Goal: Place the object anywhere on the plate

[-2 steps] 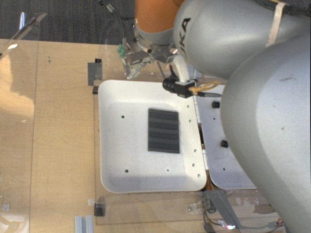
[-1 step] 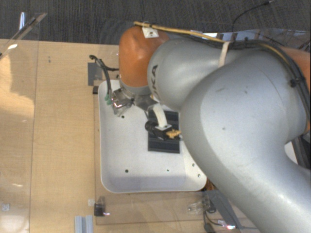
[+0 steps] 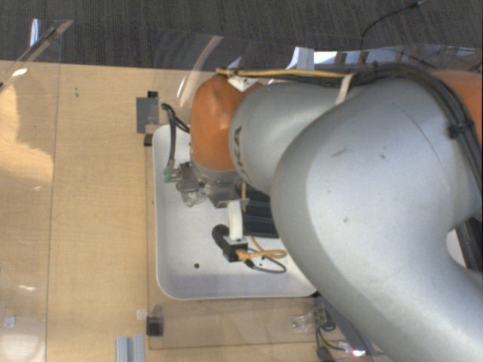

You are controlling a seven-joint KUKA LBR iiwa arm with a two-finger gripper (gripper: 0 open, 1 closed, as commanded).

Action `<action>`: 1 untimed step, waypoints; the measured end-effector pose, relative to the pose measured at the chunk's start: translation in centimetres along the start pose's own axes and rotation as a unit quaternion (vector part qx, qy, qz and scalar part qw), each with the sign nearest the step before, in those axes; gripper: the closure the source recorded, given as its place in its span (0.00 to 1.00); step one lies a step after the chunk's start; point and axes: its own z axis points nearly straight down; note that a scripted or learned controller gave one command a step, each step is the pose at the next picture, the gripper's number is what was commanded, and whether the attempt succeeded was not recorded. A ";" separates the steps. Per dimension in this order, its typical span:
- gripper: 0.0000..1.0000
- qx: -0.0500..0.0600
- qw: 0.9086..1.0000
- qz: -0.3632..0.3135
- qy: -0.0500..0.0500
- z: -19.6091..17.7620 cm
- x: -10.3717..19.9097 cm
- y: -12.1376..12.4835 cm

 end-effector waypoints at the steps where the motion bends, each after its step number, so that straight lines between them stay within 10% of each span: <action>1: 1.00 -0.003 0.993 -0.119 0.001 -0.3 1.6 -7.3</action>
